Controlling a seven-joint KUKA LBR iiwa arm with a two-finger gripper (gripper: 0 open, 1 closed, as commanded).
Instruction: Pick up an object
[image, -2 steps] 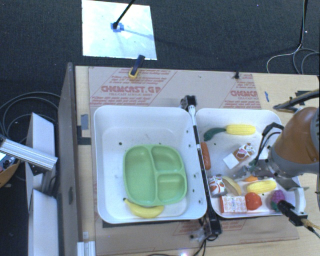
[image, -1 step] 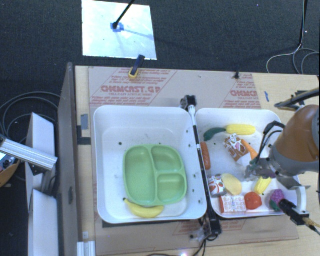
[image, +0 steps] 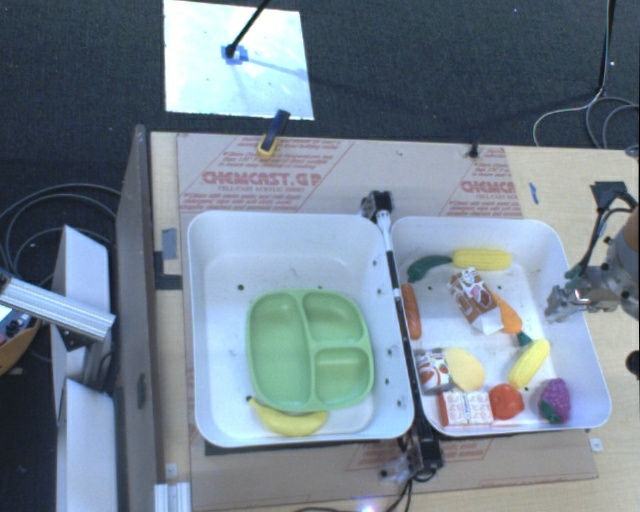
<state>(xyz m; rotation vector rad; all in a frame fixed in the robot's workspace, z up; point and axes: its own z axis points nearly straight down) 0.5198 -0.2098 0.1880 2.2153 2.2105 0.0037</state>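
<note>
Two shallow white bins sit side by side on the bench. The left bin (image: 215, 300) holds a green divided plate (image: 310, 350) with three compartments, and a banana (image: 288, 421) lies just below the plate's near edge, touching or nearly touching it. The right bin (image: 560, 245) is crowded with toy food. Near its far wall lie a corn cob (image: 482, 259) and, just to its left, a dark green pepper-like piece (image: 428, 267). A thin orange sausage-shaped piece (image: 412, 311) lies along the left wall. Towards the middle sits a brown and white carton (image: 472, 297), with a carrot (image: 509, 315) touching its right side. Lower down are a small red and white box (image: 432, 369), a pale yellow lemon-like piece (image: 463, 368) just beside it, and a second yellow cob-like piece (image: 529, 362) to the right. Along the near wall sit an orange and white box (image: 465, 408), a red tomato (image: 506, 401) touching it, and a purple bunch of grapes (image: 555, 399) in the corner. The gripper (image: 560, 302) hangs at the bin's right rim, apart from all the objects, nearest the carrot and the yellow cob; whether its claw is wide or narrow I cannot tell, and nothing is visibly held in it. Cables trail over the dark floor around the bench.
</note>
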